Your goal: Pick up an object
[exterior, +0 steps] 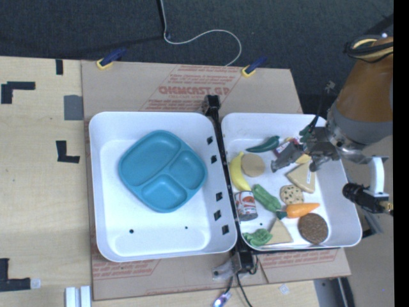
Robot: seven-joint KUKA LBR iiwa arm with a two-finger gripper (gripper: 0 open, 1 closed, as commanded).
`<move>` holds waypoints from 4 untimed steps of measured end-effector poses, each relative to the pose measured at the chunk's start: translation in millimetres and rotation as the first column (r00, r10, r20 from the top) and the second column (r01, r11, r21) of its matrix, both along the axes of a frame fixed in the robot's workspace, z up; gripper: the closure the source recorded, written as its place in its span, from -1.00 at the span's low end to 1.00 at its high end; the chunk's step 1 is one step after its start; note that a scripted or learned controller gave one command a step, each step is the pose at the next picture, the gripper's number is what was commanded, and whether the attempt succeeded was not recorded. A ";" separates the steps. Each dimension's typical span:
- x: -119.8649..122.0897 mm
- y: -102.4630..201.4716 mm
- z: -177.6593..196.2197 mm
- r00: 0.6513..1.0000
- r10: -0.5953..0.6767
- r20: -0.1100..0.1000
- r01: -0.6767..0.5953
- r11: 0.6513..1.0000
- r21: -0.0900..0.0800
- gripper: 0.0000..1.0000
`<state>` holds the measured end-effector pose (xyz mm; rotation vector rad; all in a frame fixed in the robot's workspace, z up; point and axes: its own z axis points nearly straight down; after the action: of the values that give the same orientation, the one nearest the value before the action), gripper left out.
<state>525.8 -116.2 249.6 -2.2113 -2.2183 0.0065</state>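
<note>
The right bin point(340, 203) holds several toy foods: a banana point(238, 173), a tan round biscuit point(253, 165), a green pepper point(263, 144), a cheese wedge point(303, 179), a chip cookie point(291, 194), a carrot point(301, 208), a brown round patty point(313, 228), a green pickle point(266, 197) and a small can point(246, 205). My gripper point(282, 158) hangs over the bin's upper middle, between the pepper and the cheese wedge, pointing left. It is open, with nothing between its two fingers. The arm comes in from the right.
The left bin point(108, 235) holds a blue divided plate point(162, 170). A black divider point(220, 171) runs between the bins. A green leafy piece point(257, 238) and a pale wedge point(280, 231) lie at the right bin's front. A white cable point(201, 38) lies behind.
</note>
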 end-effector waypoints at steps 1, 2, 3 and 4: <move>-40.0 59.2 -11.8 1.000 0.002 0.002 -0.002 1.000 -0.001 -1.00; -43.1 107.9 -26.8 1.000 0.002 0.004 -0.002 1.000 -0.002 -1.00; -42.9 149.4 -27.5 1.000 0.003 0.006 -0.003 1.000 -0.002 -1.00; -43.1 147.0 -17.7 1.000 -0.001 0.005 0.001 1.000 -0.003 1.00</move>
<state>482.8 30.8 231.8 -2.2159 -2.2217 0.0050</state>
